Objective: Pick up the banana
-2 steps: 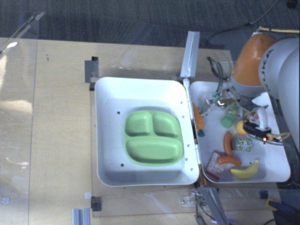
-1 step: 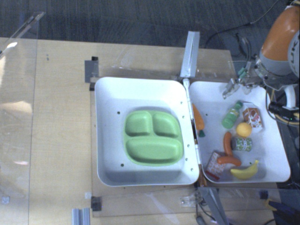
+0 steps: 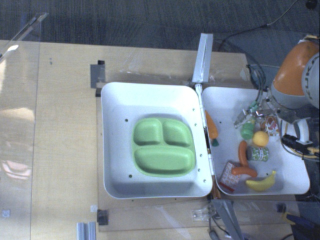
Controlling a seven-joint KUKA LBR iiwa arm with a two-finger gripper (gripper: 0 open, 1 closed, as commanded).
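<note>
Nearest the lens, the banana [image 3: 261,182] is seen in the right bin [image 3: 300,184], beside a sausage [image 3: 243,171]. Jaw state of the gripper [image 3: 250,115] cannot be determined.

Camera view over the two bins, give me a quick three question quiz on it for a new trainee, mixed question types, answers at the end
1. True or false: the banana lies in the same bin as the green divided tray.
2. Multiple choice: where in the right bin is the banana? A) far left corner B) near edge, towards the right C) centre
3. Short answer: which toy food leans along the right bin's left wall?

Key
1. False. The tray sits in the left bin; the banana is in the right bin.
2. B.
3. The carrot.
</note>
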